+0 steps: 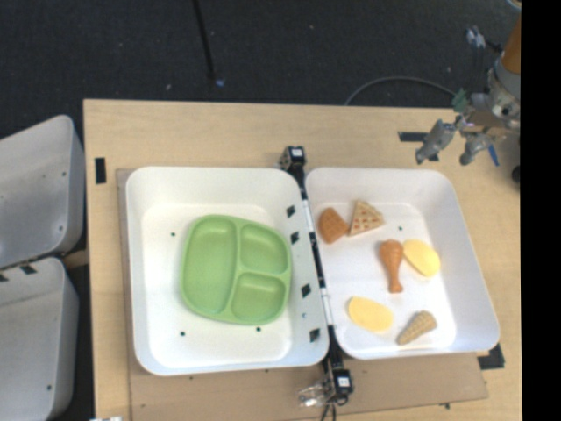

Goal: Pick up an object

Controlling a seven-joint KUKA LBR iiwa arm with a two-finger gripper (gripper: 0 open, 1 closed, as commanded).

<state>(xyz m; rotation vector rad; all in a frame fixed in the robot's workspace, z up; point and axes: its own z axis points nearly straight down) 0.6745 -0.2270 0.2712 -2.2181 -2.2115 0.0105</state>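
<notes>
Drumstick (393, 265) clear; gripper (449, 145) (blurred) apart.

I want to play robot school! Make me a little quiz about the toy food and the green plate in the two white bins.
1. True or false: the green plate lies in the left bin.
2. How many toy food pieces lie in the right bin?
3. Which piece touches or almost touches the drumstick? A) the waffle cone B) the round yellow piece C) the pizza slice

Key
1. True.
2. Six: a brown piece, the pizza slice, the drumstick, two yellow pieces and the waffle cone.
3. B. It lies right beside the drumstick, while the claw hangs above the bench past the right bin's far rim.
</notes>
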